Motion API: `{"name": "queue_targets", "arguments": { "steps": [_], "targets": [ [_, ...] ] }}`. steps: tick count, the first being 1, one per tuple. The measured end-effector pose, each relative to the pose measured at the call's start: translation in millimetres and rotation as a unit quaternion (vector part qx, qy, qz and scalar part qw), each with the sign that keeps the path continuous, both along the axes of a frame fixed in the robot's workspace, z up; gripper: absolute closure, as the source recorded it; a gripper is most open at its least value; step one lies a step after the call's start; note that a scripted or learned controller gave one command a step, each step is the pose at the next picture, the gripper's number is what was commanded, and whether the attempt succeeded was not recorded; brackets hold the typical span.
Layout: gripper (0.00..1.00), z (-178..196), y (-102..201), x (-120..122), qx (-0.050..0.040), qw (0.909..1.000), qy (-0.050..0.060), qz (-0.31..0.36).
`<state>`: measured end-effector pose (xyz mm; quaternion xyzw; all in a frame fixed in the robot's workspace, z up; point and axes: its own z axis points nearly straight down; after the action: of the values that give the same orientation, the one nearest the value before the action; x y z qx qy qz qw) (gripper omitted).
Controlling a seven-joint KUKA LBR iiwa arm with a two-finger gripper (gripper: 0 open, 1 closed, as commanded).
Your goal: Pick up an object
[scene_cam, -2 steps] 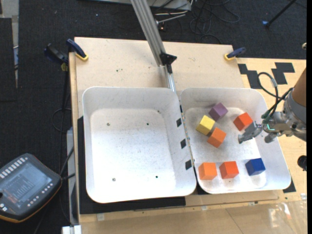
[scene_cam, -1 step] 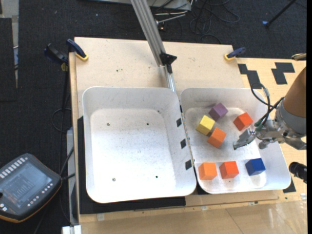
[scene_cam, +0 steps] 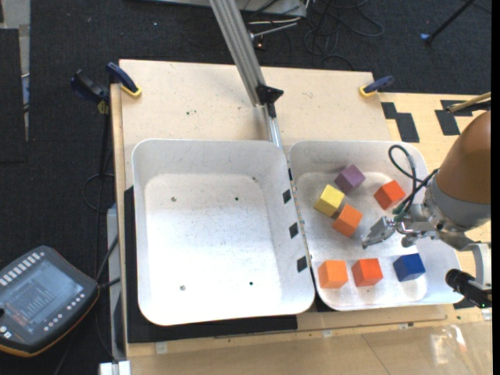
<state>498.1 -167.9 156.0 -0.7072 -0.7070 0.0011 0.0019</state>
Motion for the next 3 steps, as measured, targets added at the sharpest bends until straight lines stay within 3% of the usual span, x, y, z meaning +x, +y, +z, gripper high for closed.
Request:
{"name": "queue_targets", "arguments": {
  "steps": [1,2,3],
  "targets": [
    [0.00,-61,6,4,-0.0002,1.0000,0.000,0.000],
    [1.00,-48,5,5,-0.0008,1.0000,-0.003,0.000],
    [1.00,-4,4,2,-0.0015,1.0000,-0.005,0.001]
  ]
}}
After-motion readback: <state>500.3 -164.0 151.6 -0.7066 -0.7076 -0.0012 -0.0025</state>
